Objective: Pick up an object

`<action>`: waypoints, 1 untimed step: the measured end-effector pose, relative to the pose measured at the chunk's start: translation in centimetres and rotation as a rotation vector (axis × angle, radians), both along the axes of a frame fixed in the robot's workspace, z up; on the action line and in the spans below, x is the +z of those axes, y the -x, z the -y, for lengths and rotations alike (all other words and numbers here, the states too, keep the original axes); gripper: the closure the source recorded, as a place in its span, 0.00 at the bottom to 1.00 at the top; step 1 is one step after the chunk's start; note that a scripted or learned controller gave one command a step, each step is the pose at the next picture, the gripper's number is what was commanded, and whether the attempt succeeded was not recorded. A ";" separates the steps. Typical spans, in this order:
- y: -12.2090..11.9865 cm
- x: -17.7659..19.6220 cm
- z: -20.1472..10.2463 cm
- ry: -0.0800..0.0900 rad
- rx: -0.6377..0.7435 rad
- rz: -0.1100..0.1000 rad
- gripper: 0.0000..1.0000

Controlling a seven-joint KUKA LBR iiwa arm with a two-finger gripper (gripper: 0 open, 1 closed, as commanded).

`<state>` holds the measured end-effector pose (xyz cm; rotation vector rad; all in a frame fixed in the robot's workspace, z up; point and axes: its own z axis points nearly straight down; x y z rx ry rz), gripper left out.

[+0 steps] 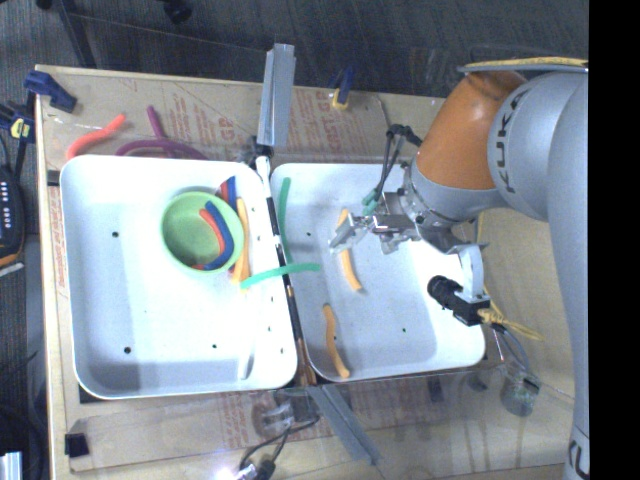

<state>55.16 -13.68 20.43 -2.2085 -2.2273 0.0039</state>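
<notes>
Right shallow white bin [440, 338]: metal two-finger pincer [345, 234] hung over its far-left part, fingers spread, nothing between them. Short orange stick [351, 269] lay just below the pincer; second orange stick [334, 344] near the front rim. Left white bin [110, 308]: round green bowl [195, 230] amid coloured strips

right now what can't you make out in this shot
- Gripper: too small and blurred to tell whether it is open or shut.
- Green bowl: colored strips cover its right rim.
- Orange stick: its upper end meets the gripper; contact unclear.
- Arm: cut off by the right edge.
</notes>
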 end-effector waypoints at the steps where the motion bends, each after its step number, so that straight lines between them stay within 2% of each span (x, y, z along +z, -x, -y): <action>1: -1.0 -11.3 3.7 0.002 -0.049 0.002 0.00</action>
